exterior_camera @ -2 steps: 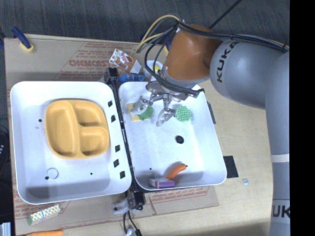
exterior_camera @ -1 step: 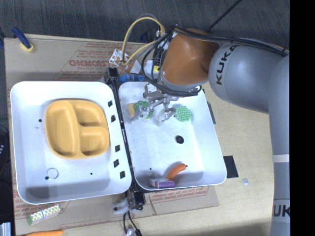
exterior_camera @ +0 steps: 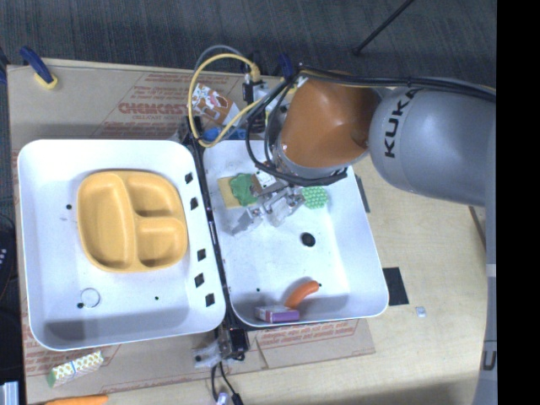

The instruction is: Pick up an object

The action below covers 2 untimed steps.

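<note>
Objects lie scattered in your right bin [exterior_camera: 359,226]: a green-and-yellow block [exterior_camera: 239,189] near its upper left, a green dotted piece [exterior_camera: 315,197] to the right of the gripper, a small black disc [exterior_camera: 308,240] on the floor below it, an orange carrot-shaped item [exterior_camera: 301,292] toward the lower rim, and a purple block [exterior_camera: 278,314] just beneath that. From the overhead camera you see the gripper [exterior_camera: 268,207] lowered into the bin's upper part, just right of the green-and-yellow block and left of the dotted piece. Whether its fingers are spread or closed, you cannot tell. Your left bin [exterior_camera: 34,226] holds a yellow divided tray [exterior_camera: 132,219]. The arm's orange band [exterior_camera: 321,125] sits above the right bin's top edge.
</note>
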Tool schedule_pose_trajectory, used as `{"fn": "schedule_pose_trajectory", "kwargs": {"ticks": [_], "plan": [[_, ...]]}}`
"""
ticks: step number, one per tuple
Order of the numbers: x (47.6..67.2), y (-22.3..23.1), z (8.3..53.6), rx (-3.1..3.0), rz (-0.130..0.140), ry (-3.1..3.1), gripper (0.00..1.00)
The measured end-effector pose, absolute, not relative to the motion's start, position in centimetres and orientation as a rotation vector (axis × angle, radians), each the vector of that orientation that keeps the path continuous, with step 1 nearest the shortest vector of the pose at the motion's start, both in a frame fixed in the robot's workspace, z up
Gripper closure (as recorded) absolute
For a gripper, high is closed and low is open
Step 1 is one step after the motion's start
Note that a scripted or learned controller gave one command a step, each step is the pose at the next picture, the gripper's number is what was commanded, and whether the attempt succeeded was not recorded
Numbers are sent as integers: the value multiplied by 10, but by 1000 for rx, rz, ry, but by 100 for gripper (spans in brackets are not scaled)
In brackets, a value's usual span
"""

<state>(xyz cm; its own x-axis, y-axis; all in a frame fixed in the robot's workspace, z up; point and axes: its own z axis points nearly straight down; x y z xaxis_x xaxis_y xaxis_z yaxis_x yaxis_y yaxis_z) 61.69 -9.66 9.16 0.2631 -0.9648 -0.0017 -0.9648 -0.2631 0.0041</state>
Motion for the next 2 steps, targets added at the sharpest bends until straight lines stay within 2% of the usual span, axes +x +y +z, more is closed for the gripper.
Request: {"fn": "schedule_pose_trajectory", "kwargs": {"ticks": [1, 2], "plan": [[565, -92, 91, 2438, -5, -1979, 0], [640, -102, 92, 2367, -2, -2066, 0]]}}
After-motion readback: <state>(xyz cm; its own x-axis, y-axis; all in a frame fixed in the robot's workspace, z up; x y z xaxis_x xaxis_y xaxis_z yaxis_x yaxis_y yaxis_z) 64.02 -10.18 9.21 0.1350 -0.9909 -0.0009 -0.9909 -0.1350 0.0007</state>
